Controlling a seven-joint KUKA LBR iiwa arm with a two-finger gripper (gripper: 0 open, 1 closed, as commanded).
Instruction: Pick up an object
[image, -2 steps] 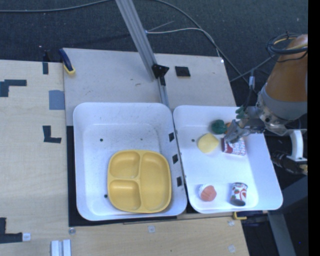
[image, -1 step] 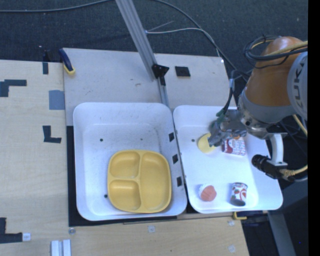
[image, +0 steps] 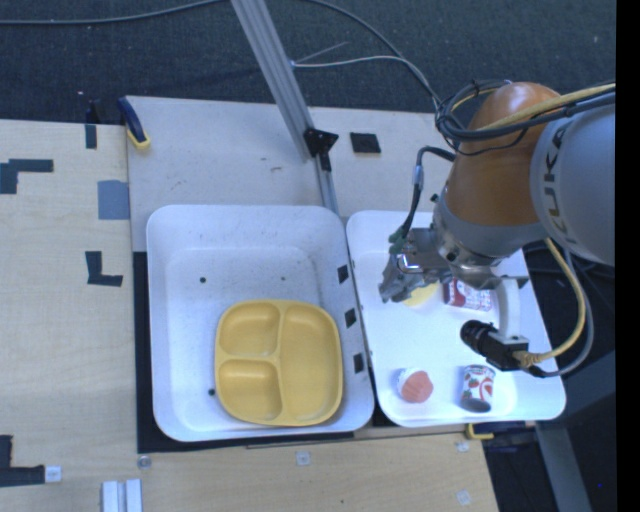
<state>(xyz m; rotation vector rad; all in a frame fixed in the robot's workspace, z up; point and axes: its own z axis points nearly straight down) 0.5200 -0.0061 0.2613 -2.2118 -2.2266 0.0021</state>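
We note two white bins side by side on the tabletop (image: 60, 300). The left bin (image: 190, 240) carries a yellow divided plate (image: 279, 362), lying flat toward its near right part, three compartments facing up.

The right bin (image: 375, 240) is smaller in view and partly covered by the arm (image: 500, 170), which comes in from the right, its orange band sitting above the wrist. The pincer (image: 400, 285) hangs low over the middle of the right bin, pointing down and to the left. Whether its fingers stand apart or together, we cannot tell; the wrist body hides much of them.

Just beside the pincer, to its right, we see a pale yellow object (image: 424, 294), partly hidden beneath the tool; we cannot tell whether the two touch. Next to that lies a red-and-white packet (image: 468, 295), also partly under the wrist. Neither can be seen between the fingers.

Toward the near edge of the right bin sit two more things, well apart from the pincer: a small red-and-white round item (image: 414, 386) and, to its right, a small can with red and dark markings (image: 477, 388), near each other but not touching.

A black cylindrical fitting (image: 490, 345) with a yellow cable juts from the wrist over the bin's right part. A metal post (image: 285, 80) rises slantwise behind the bins.
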